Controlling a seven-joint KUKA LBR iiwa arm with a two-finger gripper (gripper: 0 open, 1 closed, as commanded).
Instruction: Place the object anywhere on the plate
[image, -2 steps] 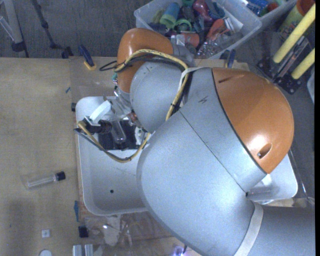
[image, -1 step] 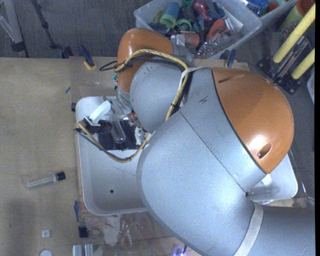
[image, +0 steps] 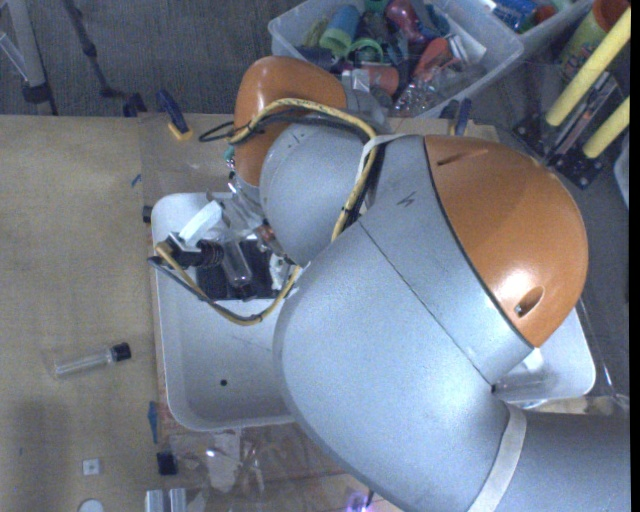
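Object and plate hidden behind smooth grey arm (image: 400, 330)

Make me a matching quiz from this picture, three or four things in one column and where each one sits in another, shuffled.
Things:
1. small clear vial
2. clutter-filled bin
3. yellow foam tubes
4. white bin

Places:
A. top right corner
B. under the arm, centre left
C. on the wooden bench, far left
D. top centre, behind the arm

Pairs: 1-C, 2-D, 3-A, 4-B

Single fixed overhead camera, slanting down on the bench (image: 70, 220), arm (image: 420, 340) close beneath.
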